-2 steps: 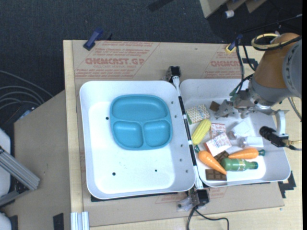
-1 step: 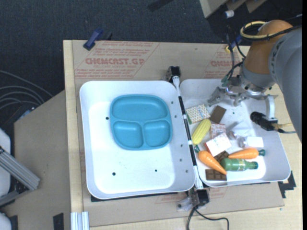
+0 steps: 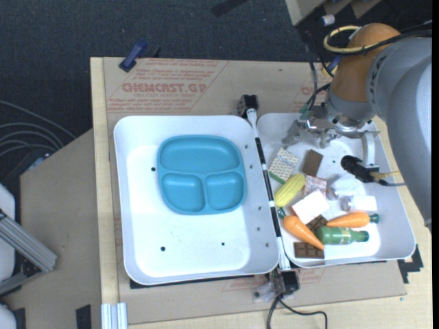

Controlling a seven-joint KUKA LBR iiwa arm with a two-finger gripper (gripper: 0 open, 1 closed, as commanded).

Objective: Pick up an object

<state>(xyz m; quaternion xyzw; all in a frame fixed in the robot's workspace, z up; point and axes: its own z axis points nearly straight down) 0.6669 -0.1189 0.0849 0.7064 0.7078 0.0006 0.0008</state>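
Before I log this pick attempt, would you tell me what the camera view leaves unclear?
- Gripper: whether its fingers are open or shut; the wrist above covers them in the camera view.
- Right bin: its far corner, behind the arm.
- Brown bar: partly under the carrot and green bottle.
- Small white items by the orange carrot: too small to identify.

The arm (image 3: 405, 81) is a thick, smooth tube of pale grey, rounded like a pipe, coming in from the right edge. Above the wrist sits a broad orange band (image 3: 360, 64), glossy and bulging. Below it is a grey metal wrist ring (image 3: 350, 112) with small silver fittings. A yellow cable (image 3: 336, 38) loops beside the band, with thin dark wires trailing near it. A black part (image 3: 357, 166), perhaps a connector, hangs under the wrist.
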